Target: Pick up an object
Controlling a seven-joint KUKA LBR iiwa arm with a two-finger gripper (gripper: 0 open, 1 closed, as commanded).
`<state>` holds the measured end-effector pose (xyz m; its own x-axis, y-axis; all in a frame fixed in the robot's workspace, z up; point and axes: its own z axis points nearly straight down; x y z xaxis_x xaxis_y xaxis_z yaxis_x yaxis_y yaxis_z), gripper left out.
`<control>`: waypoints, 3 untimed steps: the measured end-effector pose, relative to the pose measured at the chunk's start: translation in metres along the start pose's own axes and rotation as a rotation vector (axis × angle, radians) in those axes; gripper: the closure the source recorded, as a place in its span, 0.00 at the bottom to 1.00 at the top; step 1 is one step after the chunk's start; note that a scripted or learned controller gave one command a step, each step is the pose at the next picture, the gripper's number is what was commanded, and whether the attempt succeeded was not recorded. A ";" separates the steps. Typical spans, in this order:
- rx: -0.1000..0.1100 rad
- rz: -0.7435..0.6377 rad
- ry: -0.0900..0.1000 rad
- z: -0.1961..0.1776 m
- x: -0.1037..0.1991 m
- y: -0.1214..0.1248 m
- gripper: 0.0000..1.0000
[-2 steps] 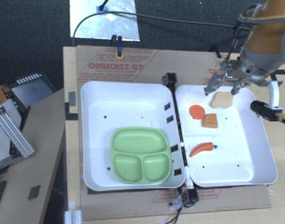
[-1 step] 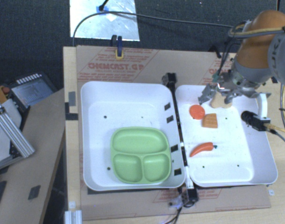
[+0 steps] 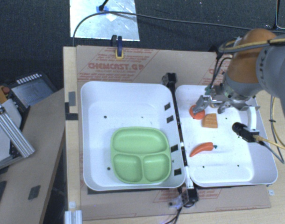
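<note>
The red piece (image 3: 196, 113) lies in the upper part of the right bin (image 3: 226, 171), just beside an orange wedge (image 3: 210, 121). The gripper (image 3: 202, 104) sits low over it, probably lined up for a grab; whether it is clenched or released cannot be told. A chili pepper (image 3: 202, 148) lies apart, lower in that bin. A green divided plate (image 3: 140, 154) rests in the left bin (image 3: 98, 125), out of the way.

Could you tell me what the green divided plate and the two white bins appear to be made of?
The green divided plate looks like moulded plastic with a matte finish: uniform colour, soft rounded compartment walls. The left bin and right bin look like thin formed plastic, smooth and slightly glossy, with rounded rims; the exact material can't be confirmed.
</note>
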<state>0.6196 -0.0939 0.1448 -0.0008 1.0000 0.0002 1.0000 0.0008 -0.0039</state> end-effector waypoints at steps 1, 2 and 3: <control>-0.001 0.000 0.000 0.044 -0.006 -0.001 0.00; -0.007 -0.001 -0.001 0.030 -0.006 0.001 1.00; -0.011 0.001 -0.002 -0.024 -0.016 -0.002 1.00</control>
<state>0.6174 -0.1095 0.1691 -0.0001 1.0000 -0.0014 1.0000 0.0001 0.0069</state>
